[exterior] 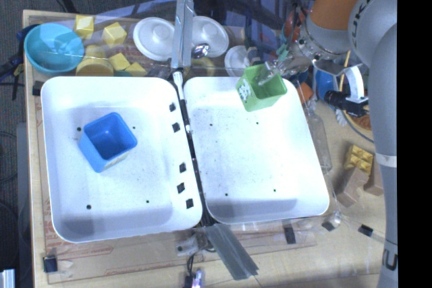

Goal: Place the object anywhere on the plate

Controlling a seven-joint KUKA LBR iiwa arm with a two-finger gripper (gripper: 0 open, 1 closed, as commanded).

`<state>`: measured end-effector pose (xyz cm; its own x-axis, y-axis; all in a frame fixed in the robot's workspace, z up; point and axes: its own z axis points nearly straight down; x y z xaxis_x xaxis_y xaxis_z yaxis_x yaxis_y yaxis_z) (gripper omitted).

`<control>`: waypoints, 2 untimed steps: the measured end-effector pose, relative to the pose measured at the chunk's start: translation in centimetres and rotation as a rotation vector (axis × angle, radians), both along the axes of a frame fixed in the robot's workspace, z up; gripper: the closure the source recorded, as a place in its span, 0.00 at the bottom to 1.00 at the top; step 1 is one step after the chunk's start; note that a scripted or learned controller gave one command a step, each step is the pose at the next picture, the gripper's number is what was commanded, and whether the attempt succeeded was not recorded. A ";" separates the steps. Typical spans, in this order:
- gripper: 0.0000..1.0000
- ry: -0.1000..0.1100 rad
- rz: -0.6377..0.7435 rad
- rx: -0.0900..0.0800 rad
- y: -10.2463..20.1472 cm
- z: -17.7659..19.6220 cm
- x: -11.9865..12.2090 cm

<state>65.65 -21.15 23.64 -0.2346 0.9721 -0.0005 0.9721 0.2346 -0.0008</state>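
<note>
A green square cup (pixel 258 92) with a white die-like mark on its left side hangs tilted over the far edge of the right bin (pixel 256 165). My gripper (pixel 273 75) reaches down from the upper right, and its fingers pinch the cup's far rim. Two white plates (pixel 154 37) (pixel 210 35) lie behind the bins, one on each side of an upright grey post (pixel 181 30). The nearer plate is up and to the left of the cup.
A blue square cup (pixel 106 140) stands in the left bin (pixel 108 199). Behind the bins are a blue bowl (pixel 54 47), yellow blocks (pixel 113 32) and a small white bowl (pixel 236 59). Cables and a blue part (pixel 325 83) crowd the right side.
</note>
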 end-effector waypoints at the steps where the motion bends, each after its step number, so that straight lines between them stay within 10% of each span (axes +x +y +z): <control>1: 1.00 0.003 0.036 0.001 7.0 -2.1 0.0; 2: 1.00 0.003 0.040 0.000 7.0 -1.1 0.0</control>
